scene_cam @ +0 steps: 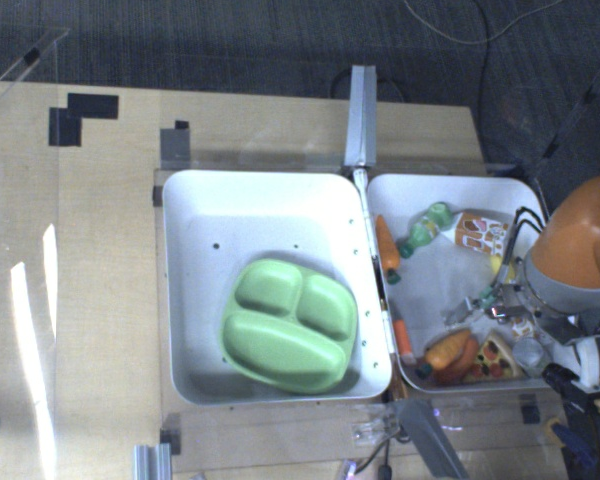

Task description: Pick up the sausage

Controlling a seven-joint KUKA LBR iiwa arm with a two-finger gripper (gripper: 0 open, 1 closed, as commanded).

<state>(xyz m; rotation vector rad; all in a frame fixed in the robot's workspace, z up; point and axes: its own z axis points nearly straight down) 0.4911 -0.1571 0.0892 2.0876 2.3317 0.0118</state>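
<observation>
Arm low over the right bin, sausage lying near its front edge.

From where I stand, the grey arm with its orange band reaches in from the right, and its claw sits down among the clutter of the right bin; I cannot tell how the claw is set, since the metal parts blur together. The sausage, brownish orange, lies in the front part of that bin, just in front and left of the claw, touching a flat printed packet beside it. An orange carrot lies along the bin's left wall, with a green bottle near the back. The left bin holds a green divided tray, tilted. Both bins rest on the pale wooden bench.
</observation>
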